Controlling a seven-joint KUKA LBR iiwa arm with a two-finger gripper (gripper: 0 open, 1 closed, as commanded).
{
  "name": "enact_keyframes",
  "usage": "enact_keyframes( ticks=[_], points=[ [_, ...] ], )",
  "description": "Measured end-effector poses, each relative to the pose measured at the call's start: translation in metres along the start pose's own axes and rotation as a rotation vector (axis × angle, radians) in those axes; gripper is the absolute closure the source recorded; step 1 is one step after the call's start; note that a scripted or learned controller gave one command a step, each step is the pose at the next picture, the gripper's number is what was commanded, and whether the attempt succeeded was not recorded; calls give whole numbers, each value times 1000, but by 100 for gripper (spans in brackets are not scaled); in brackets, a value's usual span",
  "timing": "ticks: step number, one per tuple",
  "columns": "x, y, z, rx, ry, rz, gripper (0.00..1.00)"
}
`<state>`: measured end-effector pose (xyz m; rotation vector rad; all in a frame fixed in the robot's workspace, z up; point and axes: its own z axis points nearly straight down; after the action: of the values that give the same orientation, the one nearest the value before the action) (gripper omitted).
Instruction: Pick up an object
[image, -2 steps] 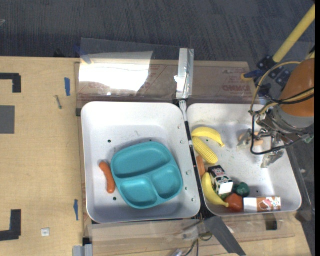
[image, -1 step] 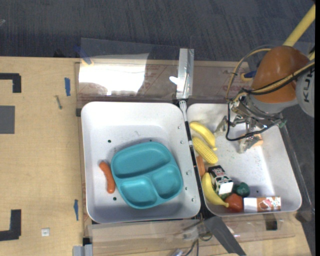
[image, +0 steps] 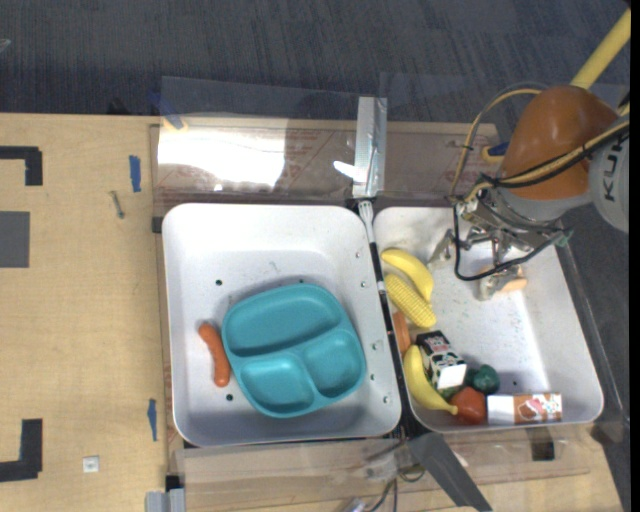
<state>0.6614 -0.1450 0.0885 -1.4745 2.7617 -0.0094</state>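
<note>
wooden bench (image: 70, 330) with two white bins (image: 190, 250) (image: 560, 330) side by side

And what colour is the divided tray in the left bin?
Teal blue; the plastic three-compartment tray shows plainly in the camera view.

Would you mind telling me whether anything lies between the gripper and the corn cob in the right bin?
Nothing visible does. The gripper hangs over bare floor in the right bin, and the corn cob lies to its left along the bin's left wall. A banana touches the cob's far end, outside that path.
</note>
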Motion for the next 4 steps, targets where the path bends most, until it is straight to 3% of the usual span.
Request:
enact_keyframes(
  ticks=[1,2,3,4],
  points=[
    [-23,39,-1,-3,0,-86,0],
    [-28,37,-15,5,-10,-85,100],
    [-27,38,-14,2,-8,-84,0],
    [-6,57,-1,-3,-3,-85,0]
  ],
)
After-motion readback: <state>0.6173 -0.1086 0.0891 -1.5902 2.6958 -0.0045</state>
